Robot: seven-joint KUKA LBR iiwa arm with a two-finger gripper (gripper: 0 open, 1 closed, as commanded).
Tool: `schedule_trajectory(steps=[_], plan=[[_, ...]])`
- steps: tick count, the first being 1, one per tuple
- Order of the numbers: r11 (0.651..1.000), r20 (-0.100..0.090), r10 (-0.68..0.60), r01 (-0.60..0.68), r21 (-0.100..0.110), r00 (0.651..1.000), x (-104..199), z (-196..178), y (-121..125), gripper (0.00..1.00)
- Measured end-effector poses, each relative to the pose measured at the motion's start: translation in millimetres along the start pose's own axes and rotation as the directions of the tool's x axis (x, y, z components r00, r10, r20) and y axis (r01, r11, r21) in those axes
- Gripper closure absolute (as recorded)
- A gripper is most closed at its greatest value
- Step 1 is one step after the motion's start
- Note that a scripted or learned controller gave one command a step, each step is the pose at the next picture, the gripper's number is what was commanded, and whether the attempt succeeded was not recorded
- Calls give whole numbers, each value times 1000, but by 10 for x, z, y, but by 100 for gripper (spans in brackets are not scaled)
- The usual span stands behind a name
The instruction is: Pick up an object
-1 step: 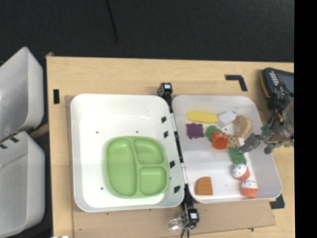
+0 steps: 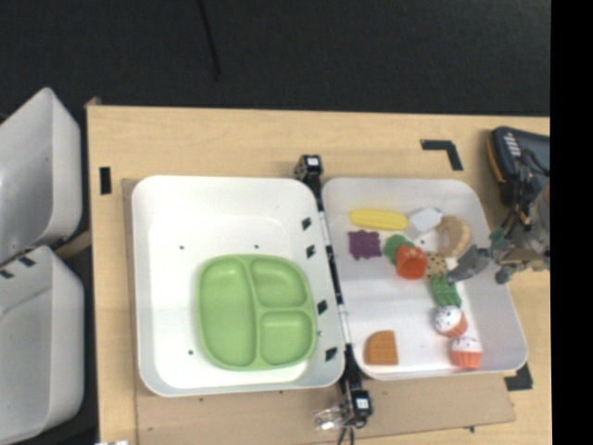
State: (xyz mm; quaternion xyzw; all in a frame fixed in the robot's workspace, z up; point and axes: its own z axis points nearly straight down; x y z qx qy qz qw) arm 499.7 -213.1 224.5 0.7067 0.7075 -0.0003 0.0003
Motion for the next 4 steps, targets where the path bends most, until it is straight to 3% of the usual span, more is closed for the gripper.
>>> schedule_trajectory(steps=[2,3,4], plan=[[1000,-1,2,-2,4,1000,-113,1063,-51,0],[1000,0,4,-4,1,1000,-122,1245,-50,0],[1000,1,9,-9,-3,1000,-133,1135,-44,100]])
